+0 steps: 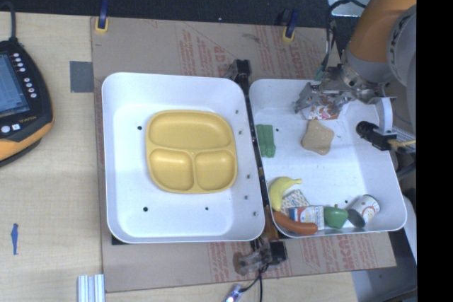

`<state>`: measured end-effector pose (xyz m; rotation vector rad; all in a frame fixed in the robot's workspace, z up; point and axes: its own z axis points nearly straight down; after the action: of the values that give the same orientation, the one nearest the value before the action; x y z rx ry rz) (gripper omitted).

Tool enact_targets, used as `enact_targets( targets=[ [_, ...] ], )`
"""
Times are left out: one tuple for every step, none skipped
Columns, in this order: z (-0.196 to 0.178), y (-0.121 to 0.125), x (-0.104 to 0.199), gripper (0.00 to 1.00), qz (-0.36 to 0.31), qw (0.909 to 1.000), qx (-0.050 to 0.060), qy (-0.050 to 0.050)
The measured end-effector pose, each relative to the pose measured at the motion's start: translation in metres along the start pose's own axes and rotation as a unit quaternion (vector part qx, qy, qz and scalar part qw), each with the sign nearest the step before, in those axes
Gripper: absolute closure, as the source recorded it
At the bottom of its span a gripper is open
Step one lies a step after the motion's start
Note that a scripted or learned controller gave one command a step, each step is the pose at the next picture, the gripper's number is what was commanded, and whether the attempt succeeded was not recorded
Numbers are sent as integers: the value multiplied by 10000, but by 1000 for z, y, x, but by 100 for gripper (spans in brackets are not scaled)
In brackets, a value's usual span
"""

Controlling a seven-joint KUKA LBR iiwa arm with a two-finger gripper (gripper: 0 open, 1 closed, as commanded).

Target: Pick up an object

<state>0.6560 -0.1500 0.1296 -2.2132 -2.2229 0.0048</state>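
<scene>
My gripper (pixel 324 97) hangs over the far end of the right bin (pixel 375 173), at the end of the grey arm with its orange band (pixel 379 21). Directly under it lies a crumpled red-and-white packet (pixel 325 110); whether the gripper touches or holds it is unclear. Just in front of the packet sits a tan bread-like chunk (pixel 318 137). A green block (pixel 265 140) lies by the bin's left wall. At the near end are a banana (pixel 283 187), a small printed carton (pixel 298 204), a red sausage (pixel 296 225), a green piece (pixel 336 217) and a can (pixel 364 208) on its side.
The left bin (pixel 127 208) holds a yellow divided plate (pixel 191 151). A black and orange teach pendant (pixel 20 99) rests on the bench at far left. Clamps (pixel 242 69) stand where the bins meet. The right bin's middle is bare white floor.
</scene>
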Motion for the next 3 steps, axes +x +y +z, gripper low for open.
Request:
enact_targets(
  targets=[
    [37,-57,-63,0,8,10000,-13,-5],
    [38,-4,30,0,35,9999,116,0],
    [28,-5,27,100,30,9999,138,-19]
  ],
)
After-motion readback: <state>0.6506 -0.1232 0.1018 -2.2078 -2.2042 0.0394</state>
